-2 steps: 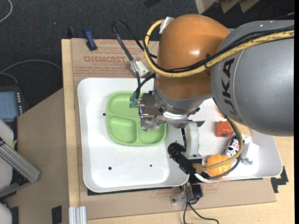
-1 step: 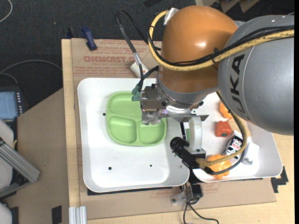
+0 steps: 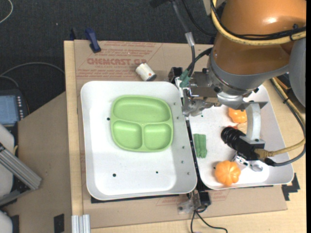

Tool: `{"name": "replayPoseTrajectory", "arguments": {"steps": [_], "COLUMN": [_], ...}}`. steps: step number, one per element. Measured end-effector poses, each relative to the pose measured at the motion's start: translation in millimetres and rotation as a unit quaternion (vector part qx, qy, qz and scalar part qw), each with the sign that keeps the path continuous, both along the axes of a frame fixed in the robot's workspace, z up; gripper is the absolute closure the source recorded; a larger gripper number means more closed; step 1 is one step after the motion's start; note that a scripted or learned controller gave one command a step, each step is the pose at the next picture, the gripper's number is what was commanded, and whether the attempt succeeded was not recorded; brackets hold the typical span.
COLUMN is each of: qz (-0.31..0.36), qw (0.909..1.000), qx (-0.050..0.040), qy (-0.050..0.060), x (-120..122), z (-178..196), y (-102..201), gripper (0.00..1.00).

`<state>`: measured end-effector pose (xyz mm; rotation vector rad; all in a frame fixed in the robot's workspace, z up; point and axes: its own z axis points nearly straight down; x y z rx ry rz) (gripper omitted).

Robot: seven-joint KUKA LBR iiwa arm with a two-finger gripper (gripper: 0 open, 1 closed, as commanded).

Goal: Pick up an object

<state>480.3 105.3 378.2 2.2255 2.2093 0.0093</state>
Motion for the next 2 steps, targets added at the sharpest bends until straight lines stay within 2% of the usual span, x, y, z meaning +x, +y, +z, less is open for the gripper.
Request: {"name": "replayPoseTrajectory", "arguments": {"steps": [1,2], "qz": [0.001,0.012], "qw": [0.9999,0.9999], "qx": [-0.0018,0.0046], "qy": [0.01,-0.002], "x": [-2.2,-1.4], "z": [-112.1,2.1], "y": [-26.6,106.2], "gripper": [1.0,1.0]}}
